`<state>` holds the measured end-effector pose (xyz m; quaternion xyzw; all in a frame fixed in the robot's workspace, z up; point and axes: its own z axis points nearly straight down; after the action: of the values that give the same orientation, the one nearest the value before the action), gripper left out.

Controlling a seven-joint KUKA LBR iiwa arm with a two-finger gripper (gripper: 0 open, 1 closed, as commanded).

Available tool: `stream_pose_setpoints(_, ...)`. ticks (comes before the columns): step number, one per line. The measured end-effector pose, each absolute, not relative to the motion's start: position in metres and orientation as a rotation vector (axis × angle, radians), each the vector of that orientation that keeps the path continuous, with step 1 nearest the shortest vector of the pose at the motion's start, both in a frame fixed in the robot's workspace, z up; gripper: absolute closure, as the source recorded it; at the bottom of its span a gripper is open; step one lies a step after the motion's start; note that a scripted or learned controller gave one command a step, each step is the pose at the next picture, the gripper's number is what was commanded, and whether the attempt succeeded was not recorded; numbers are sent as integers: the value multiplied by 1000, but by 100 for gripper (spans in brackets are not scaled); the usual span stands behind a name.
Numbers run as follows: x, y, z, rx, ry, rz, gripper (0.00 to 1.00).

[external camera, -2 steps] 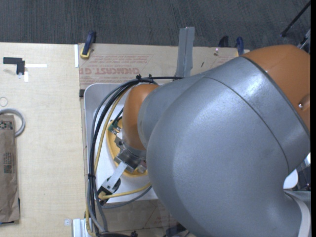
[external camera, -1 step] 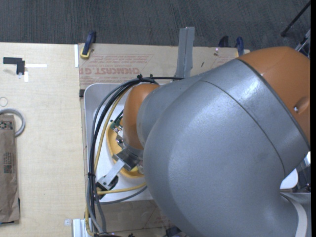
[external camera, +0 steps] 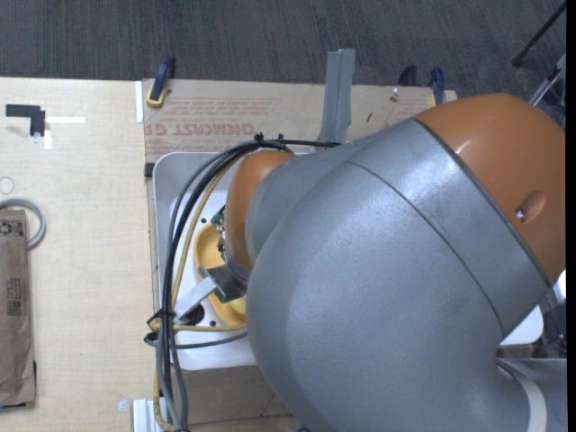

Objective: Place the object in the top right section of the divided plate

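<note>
Arm (external camera: 387, 286) covering most of bin (external camera: 166, 241), cables (external camera: 175, 268) perhaps crowding its left edge

Grey arm (external camera: 387, 304), orange band (external camera: 504, 160); white bin (external camera: 166, 174); yellow plate (external camera: 212, 246).

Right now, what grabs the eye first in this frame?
The grey arm with its orange band fills the right and centre, blocking most of the white bin. Black cables loop down over the bin's left side, with a sliver of the yellow plate beside them. A brown paper bag lies at the far left.
</note>
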<state>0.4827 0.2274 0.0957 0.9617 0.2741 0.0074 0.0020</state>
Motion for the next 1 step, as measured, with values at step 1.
stream_pose_setpoints(1, 483, 227, 96, 3041, 781, 22, 100)
